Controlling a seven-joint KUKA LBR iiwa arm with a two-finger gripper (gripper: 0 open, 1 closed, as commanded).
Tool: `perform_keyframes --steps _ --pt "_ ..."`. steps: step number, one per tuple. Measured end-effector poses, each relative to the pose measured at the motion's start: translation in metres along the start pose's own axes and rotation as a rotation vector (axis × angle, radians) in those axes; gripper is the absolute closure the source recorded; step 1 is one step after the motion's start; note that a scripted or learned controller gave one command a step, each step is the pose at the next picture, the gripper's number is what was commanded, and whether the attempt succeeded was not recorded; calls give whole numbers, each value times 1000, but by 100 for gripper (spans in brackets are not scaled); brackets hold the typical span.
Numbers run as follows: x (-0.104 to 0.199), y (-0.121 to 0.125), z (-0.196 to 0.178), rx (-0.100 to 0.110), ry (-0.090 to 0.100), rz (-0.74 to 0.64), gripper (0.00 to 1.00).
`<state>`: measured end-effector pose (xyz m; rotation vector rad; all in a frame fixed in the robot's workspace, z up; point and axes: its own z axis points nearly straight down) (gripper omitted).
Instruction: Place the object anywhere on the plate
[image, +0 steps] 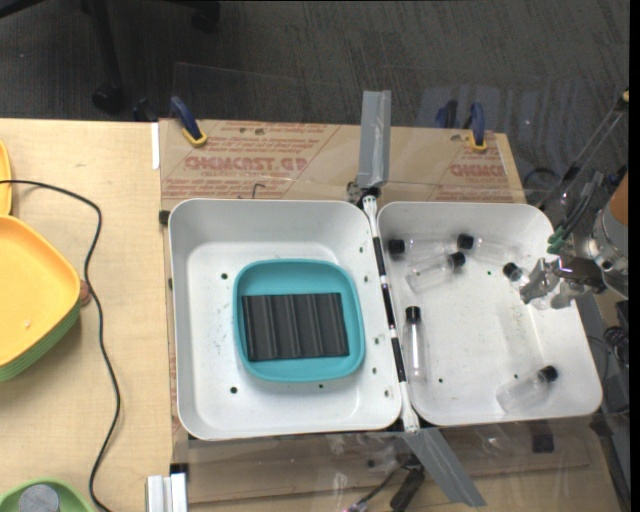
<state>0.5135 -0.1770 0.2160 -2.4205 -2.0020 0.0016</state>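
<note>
A teal plate (298, 322) with a dark ridged centre lies in the left white bin (200, 250). Several clear vials with black caps are scattered in the right white bin (480, 330). One vial (413, 341) lies along that bin's left wall, another vial (432, 270) sits near the back, and a third vial (523, 389) rests at the front right corner. My gripper (541, 284) hangs over the right bin's right side, just beside a black-capped vial (512, 271). I see nothing held in it.
A grey divider post (374, 140) stands behind the seam between the bins. Cardboard with blue clamps (187, 118) lies at the back. Yellow and green dishes (30, 300) and a black cable (100, 330) sit on the wooden table to the left.
</note>
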Motion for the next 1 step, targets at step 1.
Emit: perform_keyframes --steps 1 --pt "0 0 0 0 0 0 0"
